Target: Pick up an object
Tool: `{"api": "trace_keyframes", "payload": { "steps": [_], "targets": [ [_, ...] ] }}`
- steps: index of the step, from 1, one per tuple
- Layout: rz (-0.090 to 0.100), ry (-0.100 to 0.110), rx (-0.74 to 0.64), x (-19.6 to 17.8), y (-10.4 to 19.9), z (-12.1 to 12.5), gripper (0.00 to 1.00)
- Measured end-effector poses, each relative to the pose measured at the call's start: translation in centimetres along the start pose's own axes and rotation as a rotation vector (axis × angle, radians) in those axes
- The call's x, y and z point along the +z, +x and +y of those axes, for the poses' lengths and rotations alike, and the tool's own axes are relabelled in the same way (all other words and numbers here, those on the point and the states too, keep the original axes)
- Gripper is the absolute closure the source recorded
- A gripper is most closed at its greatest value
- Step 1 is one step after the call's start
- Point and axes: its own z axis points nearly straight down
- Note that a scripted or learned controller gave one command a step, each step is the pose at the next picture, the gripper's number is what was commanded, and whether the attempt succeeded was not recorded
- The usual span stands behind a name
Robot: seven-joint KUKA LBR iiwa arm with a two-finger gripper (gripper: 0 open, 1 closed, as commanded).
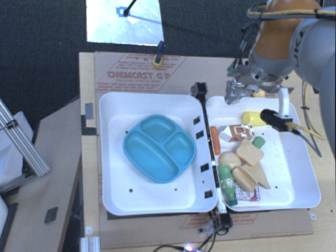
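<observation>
My gripper (pixel 234 94) hangs over the far left corner of the right bin (pixel 302 180), with nothing seen held in it. Just right of it and nearer the camera lies a yellow object (pixel 252 118). Beyond that toward the front are a white and orange carton (pixel 239 132), an orange carrot-like stick (pixel 215 140) along the bin's left wall, and a small green piece (pixel 258 141). Several tan bread-like pieces (pixel 249 152) sit in the middle. A green bottle (pixel 227 183) lies at the front left, beside a flat card (pixel 248 194).
The left bin (pixel 113 193) holds a blue divided plate (pixel 159 147). A black hinge strip (pixel 206 140) runs between the two bins. A yellow and blue clip (pixel 158 55) sits on the cardboard behind the bins. The arm's grey body (pixel 310 41) looms over the right bin's far edge.
</observation>
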Motion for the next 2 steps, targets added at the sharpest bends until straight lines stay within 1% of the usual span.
{"api": "trace_keyframes", "payload": {
  "steps": [1, 2],
  "targets": [
    [0.0, 0.003, 0.0, 0.6, 5.4, -1.2, 1.0],
    [-0.001, 0.0, 0.001, 0.7, 8.3, 0.6, 1.0]
  ]
}}
